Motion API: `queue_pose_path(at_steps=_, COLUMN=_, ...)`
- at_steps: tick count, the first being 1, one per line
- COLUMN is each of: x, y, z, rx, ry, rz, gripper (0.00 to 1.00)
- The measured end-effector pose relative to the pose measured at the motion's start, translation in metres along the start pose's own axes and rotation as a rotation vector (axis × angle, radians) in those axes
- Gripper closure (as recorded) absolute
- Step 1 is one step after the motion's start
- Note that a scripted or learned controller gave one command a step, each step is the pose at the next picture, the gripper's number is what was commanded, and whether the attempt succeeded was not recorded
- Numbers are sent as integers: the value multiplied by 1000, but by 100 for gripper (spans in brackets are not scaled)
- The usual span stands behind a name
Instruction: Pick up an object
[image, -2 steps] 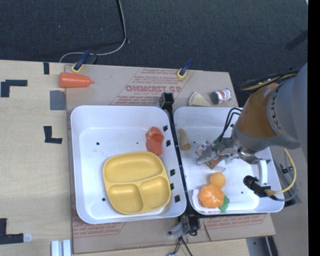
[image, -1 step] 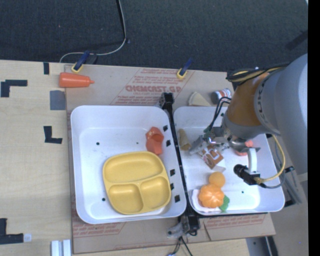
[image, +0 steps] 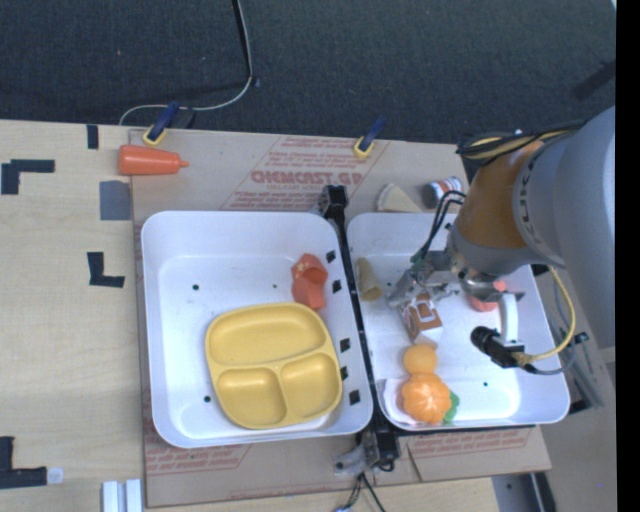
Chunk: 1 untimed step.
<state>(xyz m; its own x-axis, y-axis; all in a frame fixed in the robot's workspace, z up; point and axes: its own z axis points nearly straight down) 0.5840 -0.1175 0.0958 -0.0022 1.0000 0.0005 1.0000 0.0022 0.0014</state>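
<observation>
We are seeing the end effector (image: 425, 288) hovering over a small boxy brown-and-white carton (image: 422, 318) in the right bin (image: 535, 405); its state we cannot tell.

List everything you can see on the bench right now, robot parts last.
Yellow divided plastic tray: one, left bin.
Small red plastic cup: one, left bin, by the divider.
Round orange fruit: one, right bin, front.
Small yellow-orange ball: one, right bin, just behind the fruit.
Brown and white small box: one, right bin, under the claw.
Orange plastic bottle: one, bench, behind the left bin.
White shallow bins: two, side by side.
Claw: one, grey, over the right bin.
</observation>
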Motion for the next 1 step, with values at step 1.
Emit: queue_pose_path(at_steps=1, x=62, y=38, z=-95, rx=-8, ry=1, rz=-7, gripper=100)
